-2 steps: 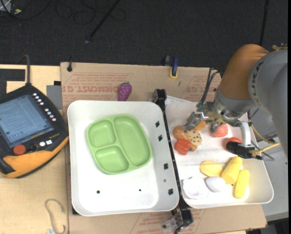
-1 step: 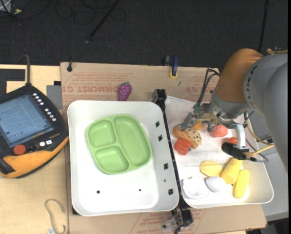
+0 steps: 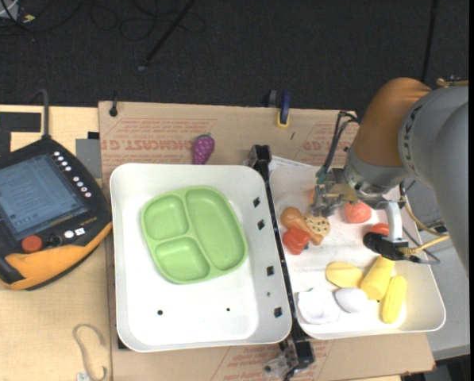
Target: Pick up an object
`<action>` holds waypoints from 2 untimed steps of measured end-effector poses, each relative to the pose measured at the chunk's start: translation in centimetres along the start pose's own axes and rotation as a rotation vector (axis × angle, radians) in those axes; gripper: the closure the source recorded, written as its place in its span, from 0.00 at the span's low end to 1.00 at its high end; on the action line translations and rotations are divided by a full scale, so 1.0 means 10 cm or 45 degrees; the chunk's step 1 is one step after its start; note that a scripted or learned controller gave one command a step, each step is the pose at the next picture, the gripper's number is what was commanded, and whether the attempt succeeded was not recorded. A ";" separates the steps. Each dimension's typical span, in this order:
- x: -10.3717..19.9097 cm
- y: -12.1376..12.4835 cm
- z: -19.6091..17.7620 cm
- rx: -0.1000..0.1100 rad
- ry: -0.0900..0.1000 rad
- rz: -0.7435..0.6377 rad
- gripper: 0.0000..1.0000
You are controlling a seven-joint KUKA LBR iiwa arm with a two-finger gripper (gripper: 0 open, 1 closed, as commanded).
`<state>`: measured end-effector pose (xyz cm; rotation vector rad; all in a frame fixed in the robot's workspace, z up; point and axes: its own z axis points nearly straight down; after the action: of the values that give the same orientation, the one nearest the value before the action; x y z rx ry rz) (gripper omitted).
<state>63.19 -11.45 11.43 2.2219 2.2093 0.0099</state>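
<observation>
The jaws (image 3: 326, 201) are lowered into the right bin (image 3: 435, 312), seemingly lined up to grasp; a brown toy (image 3: 300, 220) lies just beside them; their spread I cannot tell.

This looks like a robotics lab. A teach pendant (image 3: 38, 205) with a screen and orange grip lies at the frame's left, loose cables (image 3: 78, 6) trail over dark carpet along the top, and two white bins (image 3: 133, 292) sit on clamped cardboard sheeting (image 3: 157, 137) at centre, beside an industrial arm (image 3: 411, 141).
</observation>
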 end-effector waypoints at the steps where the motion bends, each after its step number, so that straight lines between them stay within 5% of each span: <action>1: 0.04 -0.08 -0.52 0.010 0.002 -0.004 1.00; 2: 0.05 -0.03 -0.95 0.009 0.002 -0.006 1.00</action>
<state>62.77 -10.89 20.95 2.2207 2.2192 0.0032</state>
